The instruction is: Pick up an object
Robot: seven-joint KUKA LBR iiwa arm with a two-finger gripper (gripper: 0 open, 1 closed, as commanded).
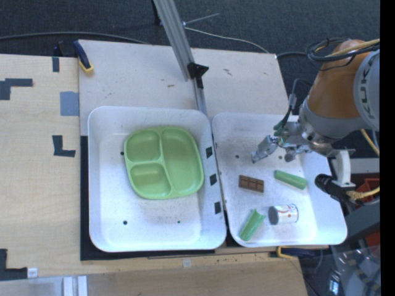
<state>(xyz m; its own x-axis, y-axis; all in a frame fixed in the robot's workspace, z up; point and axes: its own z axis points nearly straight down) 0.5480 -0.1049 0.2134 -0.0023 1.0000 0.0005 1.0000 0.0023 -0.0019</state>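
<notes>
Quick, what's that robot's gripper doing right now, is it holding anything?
Gripper: above the right bin, nothing visibly held; open or closed cannot be told.

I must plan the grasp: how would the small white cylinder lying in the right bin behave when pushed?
The white cylinder lies on its side, so it would probably roll. It looks small, likely light. The green piece beside it might stop it.

Arm [345,97] cut off at right edge; pincer [264,150] fingers too small to judge.
</notes>
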